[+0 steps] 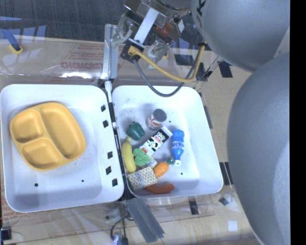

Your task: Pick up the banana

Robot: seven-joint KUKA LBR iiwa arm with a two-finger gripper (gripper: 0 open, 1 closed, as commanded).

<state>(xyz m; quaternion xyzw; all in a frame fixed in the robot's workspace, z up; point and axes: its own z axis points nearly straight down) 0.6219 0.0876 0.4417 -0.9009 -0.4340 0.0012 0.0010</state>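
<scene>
The yellow banana point(128, 156) lies lengthwise against the left wall of the right bin point(204, 137), next to a green leafy toy point(142, 158). My gripper point(110, 68) hangs above the far end of the divider between the two bins, well behind the banana and apart from it. Nothing is visible in its grasp. A yellow cable loops below the wrist over the back of the right bin.
The right bin also holds a green pepper point(135, 131), a can point(156, 119), a black-and-white carton point(156, 141), a blue bottle point(177, 144), a carrot point(161, 169), a waffle-patterned piece point(142, 178) and a sausage point(159, 189). A yellow divided plate point(47, 135) sits in the left bin point(10, 193).
</scene>
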